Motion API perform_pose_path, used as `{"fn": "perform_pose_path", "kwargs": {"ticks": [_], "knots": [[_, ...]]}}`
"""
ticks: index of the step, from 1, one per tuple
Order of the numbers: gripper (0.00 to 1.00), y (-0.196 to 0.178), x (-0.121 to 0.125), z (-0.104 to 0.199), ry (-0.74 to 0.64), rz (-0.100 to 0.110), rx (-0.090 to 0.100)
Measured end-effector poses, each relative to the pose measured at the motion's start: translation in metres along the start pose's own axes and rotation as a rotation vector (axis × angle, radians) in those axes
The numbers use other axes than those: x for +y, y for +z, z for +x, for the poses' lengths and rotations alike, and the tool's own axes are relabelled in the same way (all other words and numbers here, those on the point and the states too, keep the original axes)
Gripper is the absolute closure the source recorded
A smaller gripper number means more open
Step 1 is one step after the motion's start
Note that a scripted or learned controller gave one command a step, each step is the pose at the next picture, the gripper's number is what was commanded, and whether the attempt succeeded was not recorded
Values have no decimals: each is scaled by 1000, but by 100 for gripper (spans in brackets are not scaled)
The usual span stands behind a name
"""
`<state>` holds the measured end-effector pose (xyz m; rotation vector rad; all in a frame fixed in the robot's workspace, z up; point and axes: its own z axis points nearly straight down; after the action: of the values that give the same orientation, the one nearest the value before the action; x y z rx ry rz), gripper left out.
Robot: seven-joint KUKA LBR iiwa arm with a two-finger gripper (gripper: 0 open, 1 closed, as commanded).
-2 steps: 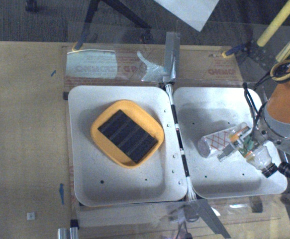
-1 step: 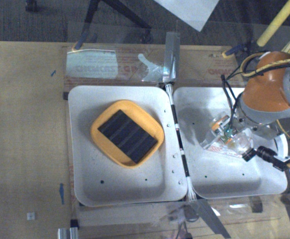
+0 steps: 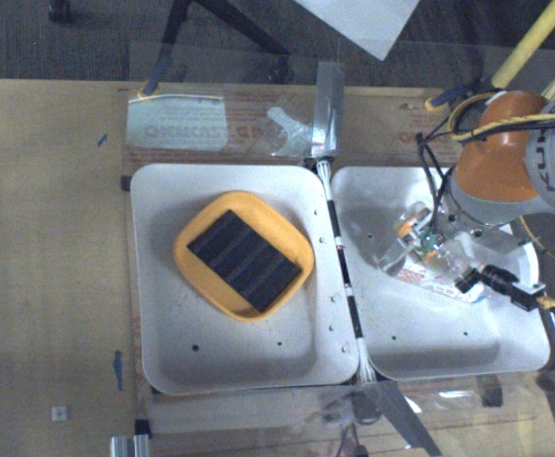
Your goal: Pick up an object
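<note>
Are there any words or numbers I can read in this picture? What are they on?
Clear plastic sheet behind the left bin: pale lettering, too blurred to read.
Arm, grey part by the orange band: dark letters, cut off at the edge, not readable.
Clear packet in the right bin: a red and white label, too small to read.

The light is even and fairly bright. The two white bins (image 3: pixel 163 350) look very bright, almost washed out. Shadows are soft and small. The floor at the top of the frame is dark. Small things at the right look a bit fuzzy.
</note>
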<state>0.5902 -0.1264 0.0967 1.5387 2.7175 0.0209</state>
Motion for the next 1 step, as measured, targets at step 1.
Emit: {"fn": "perform_pose_path", "kwargs": {"ticks": [1], "knots": [[100,-10,0,-2,4,-5,-3]]}}
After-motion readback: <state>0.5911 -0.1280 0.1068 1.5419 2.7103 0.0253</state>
